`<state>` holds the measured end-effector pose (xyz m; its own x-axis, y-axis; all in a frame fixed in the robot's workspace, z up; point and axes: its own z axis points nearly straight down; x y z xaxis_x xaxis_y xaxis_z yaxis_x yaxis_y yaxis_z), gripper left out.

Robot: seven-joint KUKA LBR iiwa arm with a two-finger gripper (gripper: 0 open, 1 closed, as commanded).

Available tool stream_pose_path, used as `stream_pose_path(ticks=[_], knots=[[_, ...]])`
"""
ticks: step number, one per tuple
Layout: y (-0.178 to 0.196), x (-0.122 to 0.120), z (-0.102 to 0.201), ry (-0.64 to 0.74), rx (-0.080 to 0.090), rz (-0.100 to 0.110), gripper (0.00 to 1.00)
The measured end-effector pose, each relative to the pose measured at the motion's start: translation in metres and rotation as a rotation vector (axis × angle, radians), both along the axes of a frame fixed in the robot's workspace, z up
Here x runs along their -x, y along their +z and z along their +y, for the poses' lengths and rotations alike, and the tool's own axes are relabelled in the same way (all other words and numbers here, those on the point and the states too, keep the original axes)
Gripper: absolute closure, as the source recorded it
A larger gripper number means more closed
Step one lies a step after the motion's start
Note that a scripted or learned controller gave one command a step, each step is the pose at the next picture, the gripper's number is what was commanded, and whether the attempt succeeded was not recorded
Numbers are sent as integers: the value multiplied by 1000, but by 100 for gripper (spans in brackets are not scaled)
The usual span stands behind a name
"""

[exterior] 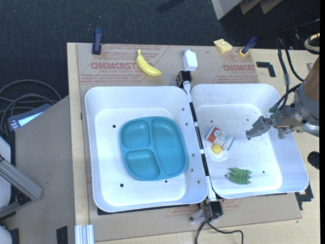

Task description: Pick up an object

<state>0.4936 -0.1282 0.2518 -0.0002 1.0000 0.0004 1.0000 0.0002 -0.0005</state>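
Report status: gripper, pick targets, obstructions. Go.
Two-finger gripper over right white bin, holding nothing. Small red-white-yellow packet and green leafy toy lie loose below it. Blue divided plate sits in left bin. Path clear.

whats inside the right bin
In the right bin lie a small red-and-white packet on a clear wrapper with a yellow piece, and a green leafy toy. The gripper hangs over its floor, hiding that patch.
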Motion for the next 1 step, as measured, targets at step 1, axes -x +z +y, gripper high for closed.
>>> stream_pose_path(ticks=[1], knots=[[-90, -32, 31, 0, -1, 2, 0]])
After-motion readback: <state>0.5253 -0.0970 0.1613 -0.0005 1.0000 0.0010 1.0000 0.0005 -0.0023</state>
